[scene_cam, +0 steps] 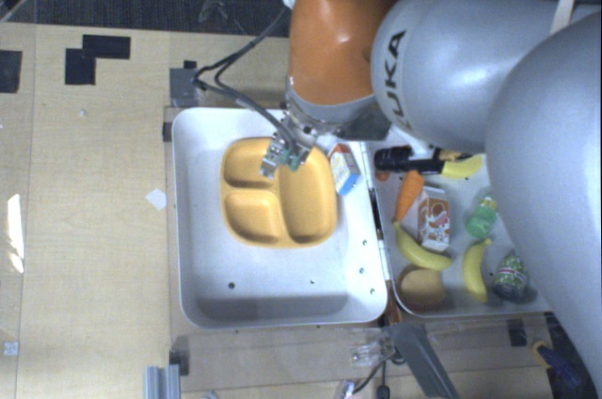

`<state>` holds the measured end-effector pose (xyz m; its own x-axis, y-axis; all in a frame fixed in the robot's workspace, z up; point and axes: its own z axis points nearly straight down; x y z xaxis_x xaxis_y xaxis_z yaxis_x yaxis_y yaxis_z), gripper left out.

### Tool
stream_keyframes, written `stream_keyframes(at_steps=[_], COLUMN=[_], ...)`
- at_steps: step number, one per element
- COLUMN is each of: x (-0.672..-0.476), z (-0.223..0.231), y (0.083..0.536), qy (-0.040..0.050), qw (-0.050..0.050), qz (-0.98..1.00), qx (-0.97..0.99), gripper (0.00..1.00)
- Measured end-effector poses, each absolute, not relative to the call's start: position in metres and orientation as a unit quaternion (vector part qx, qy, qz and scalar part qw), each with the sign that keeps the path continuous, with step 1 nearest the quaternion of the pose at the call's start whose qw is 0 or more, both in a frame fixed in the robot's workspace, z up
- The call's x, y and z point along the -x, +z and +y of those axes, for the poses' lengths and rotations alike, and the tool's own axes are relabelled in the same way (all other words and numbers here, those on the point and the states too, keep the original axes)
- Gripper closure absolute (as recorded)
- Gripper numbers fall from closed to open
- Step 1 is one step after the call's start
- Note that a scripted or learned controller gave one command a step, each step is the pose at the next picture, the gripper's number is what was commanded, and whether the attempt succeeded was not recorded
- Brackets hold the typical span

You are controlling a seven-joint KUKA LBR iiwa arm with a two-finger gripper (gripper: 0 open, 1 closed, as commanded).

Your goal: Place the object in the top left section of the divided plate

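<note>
1. Nearest the camera is the front wall of the left bin. The floor behind it is bare up to the plate.
2. In the right bin lie a brown round fruit, two bananas, a small carton, a carrot and a green bottle. All are well apart from the plate.
3. The yellow divided plate sits mid-bin. Its top left section looks bare.
4. The gripper hovers over the ridge between that section and the large right one. A small greenish bit shows at its tip. I cannot tell whether that is the task's object or part of the tool, nor whether the claw is clenched or released.
5. A red, white and blue box rests just beside the plate's right rim and may instead be the object.
6. Risks, as I judge them:
   - A drop from here could land on the ridge and roll into the right section.
   - If the claw carries nothing, the placement is void.
   - A low pass could nudge the plate.
7. Farthest, the orange band and grey arm overhang the bin's back.
</note>
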<state>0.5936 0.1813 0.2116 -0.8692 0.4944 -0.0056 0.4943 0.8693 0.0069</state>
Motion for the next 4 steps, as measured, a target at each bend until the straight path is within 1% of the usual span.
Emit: stream_keyframes(at_steps=[1, 2, 3, 4], x=[-0.594, -0.595, -0.553, -0.562], z=[0.181, 0.182, 0.159, 0.196], y=[0.211, 0.224, 0.196, 0.184], qy=[0.0025, 0.0051, 0.0017, 0.0021], qw=[0.003, 0.007, 0.003, 0.004], qz=[0.967, 0.967, 0.997, 0.998], qx=[-0.256, -0.255, -0.081, -0.063], gripper=[0.0, 1.0, 1.0, 1.0])
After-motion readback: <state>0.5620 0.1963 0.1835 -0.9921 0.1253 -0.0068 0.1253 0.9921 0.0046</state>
